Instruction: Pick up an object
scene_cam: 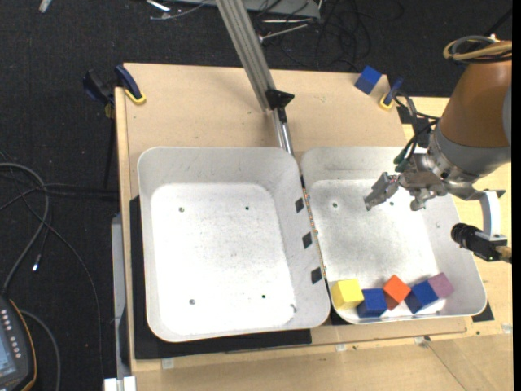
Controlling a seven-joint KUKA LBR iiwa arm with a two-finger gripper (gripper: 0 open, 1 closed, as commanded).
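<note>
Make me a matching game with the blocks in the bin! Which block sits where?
Things:
1. yellow block
2. orange block
3. purple block
4. gripper

Places:
A. far right of the row
B. above the right bin, away from the blocks
C. far left of the row
D. middle of the row, between two blue blocks

Pairs: 1-C, 2-D, 3-A, 4-B

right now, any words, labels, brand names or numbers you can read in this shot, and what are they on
No readable text anywhere.
Blocks in the right bin, the yellow block and orange block among them: plain faces.
Device at the bottom left corner: some markings, too small and blurred to read.
Arm and hand: no legible label.
</note>
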